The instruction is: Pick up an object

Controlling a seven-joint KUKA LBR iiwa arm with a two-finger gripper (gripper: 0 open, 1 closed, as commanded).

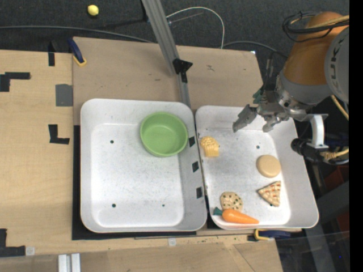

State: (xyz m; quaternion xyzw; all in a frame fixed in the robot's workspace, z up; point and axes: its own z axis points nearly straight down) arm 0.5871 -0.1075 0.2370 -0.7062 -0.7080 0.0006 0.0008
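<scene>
My gripper (253, 123) hangs over the far part of the right bin (238, 152), its two fingers spread open with nothing between them. Below it in that bin lie a yellow corn cob (210, 147) near the left wall, a tan round bun (268, 165), a pizza slice (270, 193), a cookie (230, 200) and an orange carrot (240, 217) at the near edge. The corn lies left of and nearer than the fingers.
A green bowl (164, 133) sits in the left bin (113, 174) at its far right. A grey pole (163, 30) slants in from the top between the bins. A yellow ball (93, 9) lies on the floor far left.
</scene>
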